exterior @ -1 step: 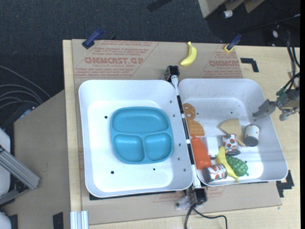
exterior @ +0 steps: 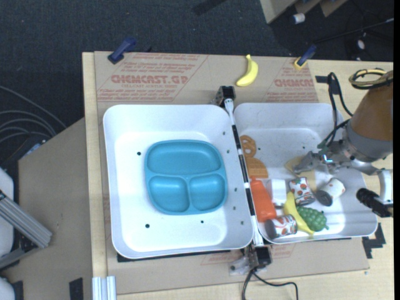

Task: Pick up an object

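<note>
The right bin (exterior: 281, 120) holds a cluster of small objects. Along its left wall lie a brown pretzel (exterior: 248, 145), a tan bread slice (exterior: 255, 168) and an orange carrot (exterior: 262, 200). Near the front are a red-and-white can (exterior: 302, 191), a yellow banana (exterior: 295, 214), a green bumpy piece (exterior: 316, 219) and a second can (exterior: 285, 226). My gripper (exterior: 305, 164) hangs low over the bin's middle, just above and behind the first can. Nothing shows between it and the bin floor.
The left bin (exterior: 125, 167) carries a blue divided plate (exterior: 185, 175). A white cylinder (exterior: 335, 187) and a dark piece (exterior: 323, 197) lie right of the can. Another yellow banana (exterior: 247, 72) rests on the bench behind the bins. The arm (exterior: 374, 120) covers the right bin's far right.
</note>
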`<action>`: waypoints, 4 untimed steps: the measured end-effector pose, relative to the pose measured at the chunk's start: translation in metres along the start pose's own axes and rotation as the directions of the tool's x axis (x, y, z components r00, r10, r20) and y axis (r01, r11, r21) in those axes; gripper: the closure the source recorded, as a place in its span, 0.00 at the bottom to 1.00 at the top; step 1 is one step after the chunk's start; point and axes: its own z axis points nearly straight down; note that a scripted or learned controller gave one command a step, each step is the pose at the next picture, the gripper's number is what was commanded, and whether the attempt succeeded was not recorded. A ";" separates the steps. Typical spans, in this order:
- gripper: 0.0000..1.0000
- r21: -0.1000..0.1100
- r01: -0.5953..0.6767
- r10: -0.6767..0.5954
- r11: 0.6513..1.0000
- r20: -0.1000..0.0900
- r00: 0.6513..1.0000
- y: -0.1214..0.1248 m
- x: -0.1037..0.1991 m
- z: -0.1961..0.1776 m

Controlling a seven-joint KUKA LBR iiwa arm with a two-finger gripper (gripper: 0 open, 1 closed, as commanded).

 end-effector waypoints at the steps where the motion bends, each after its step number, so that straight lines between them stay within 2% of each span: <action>1: 0.00 -0.006 0.001 -0.001 1.000 -0.001 1.000 0.040 0.058 -0.001; 2: 1.00 -0.007 0.002 -0.002 1.000 -0.001 1.000 0.041 0.058 -0.011; 3: 1.00 0.003 -0.001 0.001 1.000 -0.001 1.000 -0.023 0.066 -0.137; 4: 0.00 0.005 -0.001 0.001 1.000 -0.001 1.000 -0.024 0.066 -0.136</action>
